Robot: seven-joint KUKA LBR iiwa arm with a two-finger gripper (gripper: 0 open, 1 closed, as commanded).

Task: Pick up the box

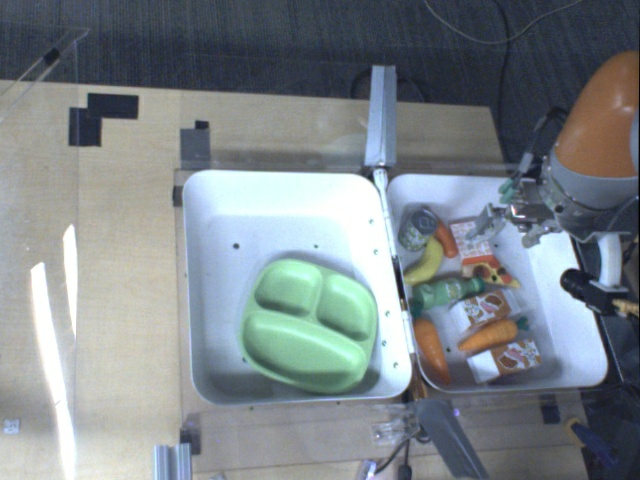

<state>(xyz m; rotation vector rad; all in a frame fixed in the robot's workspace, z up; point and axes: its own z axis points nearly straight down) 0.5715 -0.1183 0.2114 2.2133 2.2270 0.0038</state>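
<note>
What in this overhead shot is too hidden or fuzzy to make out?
- Gripper: in the camera view it is a blurred metal cluster over the right bin, partly under the arm's orange band.
- Small boxes: their printing is too small to read; carrots overlap some of them.
- Can: label unreadable.
- Arm: cut off by the right edge.

Robotics lab: wooden bench (120, 298), two white bins (210, 228), metal brackets (381, 118), loose cable (500, 18), carpet floor.
</note>
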